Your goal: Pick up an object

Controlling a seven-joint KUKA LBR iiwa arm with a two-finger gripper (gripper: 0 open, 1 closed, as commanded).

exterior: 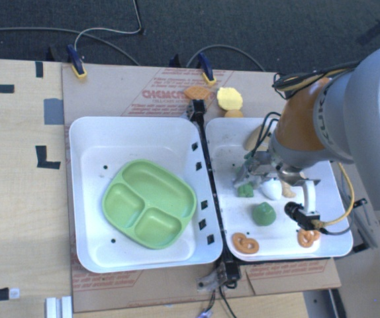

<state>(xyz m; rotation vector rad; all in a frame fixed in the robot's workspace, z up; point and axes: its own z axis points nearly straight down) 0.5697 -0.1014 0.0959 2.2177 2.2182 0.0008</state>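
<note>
Grey arm low in right bin (329, 247) | gripper (251, 172) over green block (245, 191) | fingers: cannot tell | nothing lifted; pick not yet done

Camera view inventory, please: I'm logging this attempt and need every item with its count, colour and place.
Divided plate: 1, light green, in the left bin.
Small block: 1, green, right bin, by the gripper.
Rounded lump: 1, green, right bin, middle.
Pretzel: 1, orange-brown, right bin, front edge.
Small orange piece: 1, right bin, front right.
White object: 1, right bin, under the wrist.
Yellow object: 1, on cardboard behind the bins.
Clamps: 2, blue and yellow, on the cardboard's back edge.
Arm: 1, grey with orange band, over the right bin.
Gripper: 1, low in the right bin.
</note>
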